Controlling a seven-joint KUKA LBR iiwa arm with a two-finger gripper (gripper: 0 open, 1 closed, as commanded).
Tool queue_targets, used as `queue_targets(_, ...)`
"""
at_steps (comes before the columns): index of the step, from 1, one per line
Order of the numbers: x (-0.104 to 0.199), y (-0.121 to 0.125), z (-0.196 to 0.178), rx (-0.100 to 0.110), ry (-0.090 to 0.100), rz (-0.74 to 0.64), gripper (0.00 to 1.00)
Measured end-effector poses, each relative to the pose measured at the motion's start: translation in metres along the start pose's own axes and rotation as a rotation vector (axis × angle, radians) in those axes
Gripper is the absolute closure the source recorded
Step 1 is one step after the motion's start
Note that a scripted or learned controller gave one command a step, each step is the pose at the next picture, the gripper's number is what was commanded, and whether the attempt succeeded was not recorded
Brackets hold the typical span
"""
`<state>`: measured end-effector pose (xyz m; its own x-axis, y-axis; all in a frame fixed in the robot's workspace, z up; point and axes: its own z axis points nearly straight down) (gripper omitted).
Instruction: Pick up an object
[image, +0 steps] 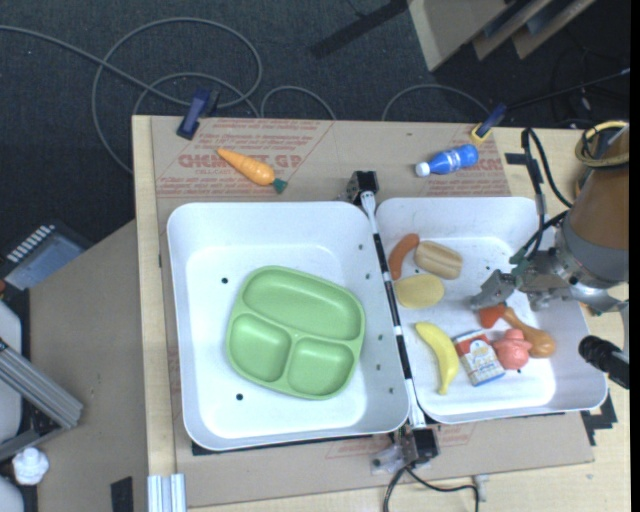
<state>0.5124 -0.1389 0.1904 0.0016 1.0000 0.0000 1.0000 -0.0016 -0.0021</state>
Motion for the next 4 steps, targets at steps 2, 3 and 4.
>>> queue_targets(2,-0.028,0.024,0.092,-0.012,-0.005,0.0,1.0)
queue_targets(3,-0.022,0.021,0.019,-0.004,-0.001,-0.002,1.0)
queue_targets(4,0.045,0.068,-0.012,-0.004,0.0,-0.003,1.0)
